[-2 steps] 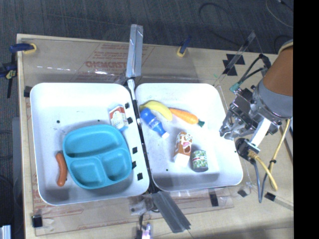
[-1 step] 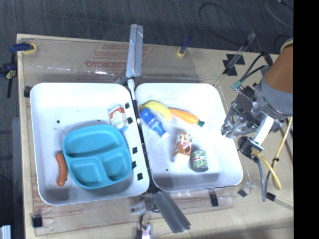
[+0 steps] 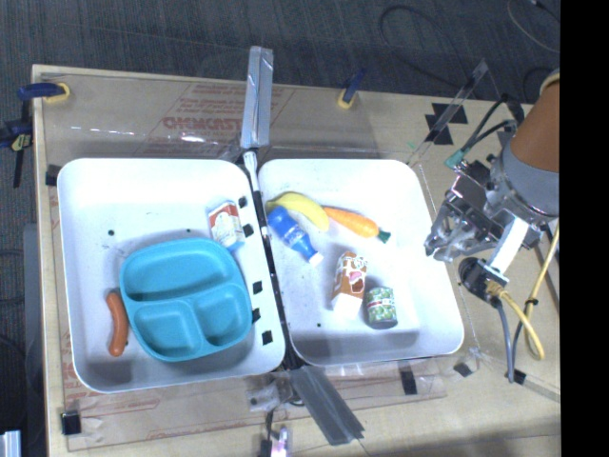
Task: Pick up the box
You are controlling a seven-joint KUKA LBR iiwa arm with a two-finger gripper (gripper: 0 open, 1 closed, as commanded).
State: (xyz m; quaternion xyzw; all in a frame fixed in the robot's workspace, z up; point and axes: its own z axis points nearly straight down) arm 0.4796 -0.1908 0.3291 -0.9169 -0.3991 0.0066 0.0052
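A small carton-like box with a red and orange print stands in the right bin, just left of a green can. A second small box, red and white, lies in the left bin against the divider, above the blue tray. My gripper hangs over the right bin's right rim, to the right of and slightly above the printed box, and apart from it. Nothing shows in its grasp.
The right bin also holds a banana, a carrot and a blue bottle. In the left bin lie a blue divided tray and a sausage. Cables trail on the bench right of the bins.
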